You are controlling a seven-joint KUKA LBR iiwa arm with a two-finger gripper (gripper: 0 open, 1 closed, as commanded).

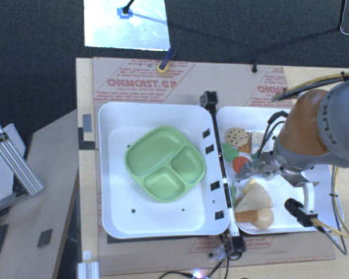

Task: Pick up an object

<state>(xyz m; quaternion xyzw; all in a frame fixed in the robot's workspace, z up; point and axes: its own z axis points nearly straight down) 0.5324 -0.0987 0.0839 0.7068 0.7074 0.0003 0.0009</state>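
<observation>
The right bin (323,179) holds several toy foods. A round chocolate-chip cookie (236,136) lies at its far left, with a pale cracker (257,139) beside it. Below them sit a green piece (228,153), an orange piece (245,148) and a red round piece (239,164). A cream wedge (255,197) and a tan bun (256,217) lie near the front left corner. My gripper (253,171) hangs low over the bin, just right of the red piece and above the wedge. Nothing is visibly held.
The left bin (113,156) carries a green divided plate (164,163). A black-clipped divider (216,161) separates the two bins. The grey and orange arm (314,129) covers the right bin's middle. A shiny metal sheet (127,16) lies on the floor beyond the bench.
</observation>
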